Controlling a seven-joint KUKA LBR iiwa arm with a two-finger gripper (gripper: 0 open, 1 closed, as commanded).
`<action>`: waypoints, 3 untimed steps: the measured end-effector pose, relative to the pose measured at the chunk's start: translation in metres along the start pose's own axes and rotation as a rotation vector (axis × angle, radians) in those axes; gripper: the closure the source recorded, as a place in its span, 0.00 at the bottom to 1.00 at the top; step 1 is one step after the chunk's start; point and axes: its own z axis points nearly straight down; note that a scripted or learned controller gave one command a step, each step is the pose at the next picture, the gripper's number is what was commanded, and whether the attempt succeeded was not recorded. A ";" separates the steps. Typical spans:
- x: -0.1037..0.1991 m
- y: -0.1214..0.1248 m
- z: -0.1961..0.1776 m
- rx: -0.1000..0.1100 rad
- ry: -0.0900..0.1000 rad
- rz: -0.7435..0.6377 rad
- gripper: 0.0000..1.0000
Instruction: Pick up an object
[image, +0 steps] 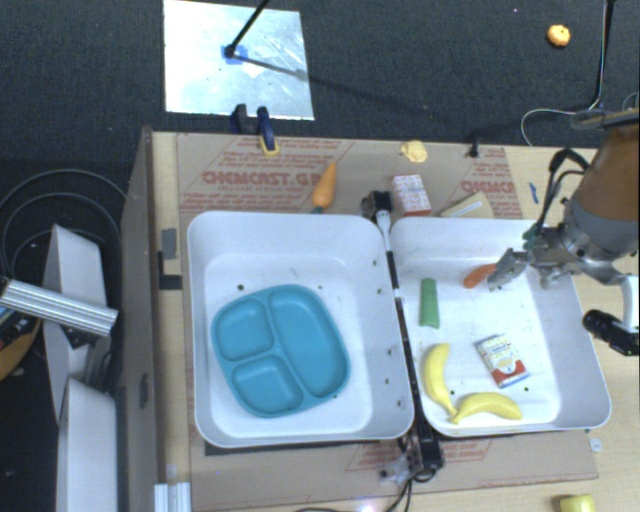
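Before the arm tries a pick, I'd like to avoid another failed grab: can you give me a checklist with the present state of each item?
1. Targets present in the right bin: green block, two bananas, small carton, orange piece. Ok.
2. Tool over the right bin, at its upper part beside the orange piece. Ok.
3. Finger opening of the tool. Cannot tell.
4. Anything already held by the tool. Cannot tell.
5. Bananas lie touching near the bin's lower edge, so a clean single grasp looks harder there. Not ok.
6. Green block lies apart from other items. Ok.
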 end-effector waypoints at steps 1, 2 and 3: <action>0.015 0.033 0.086 0.001 0.000 -0.004 0.00; 0.032 0.095 0.086 -0.007 0.000 -0.006 0.00; 0.004 0.061 0.104 0.002 -0.001 0.003 0.00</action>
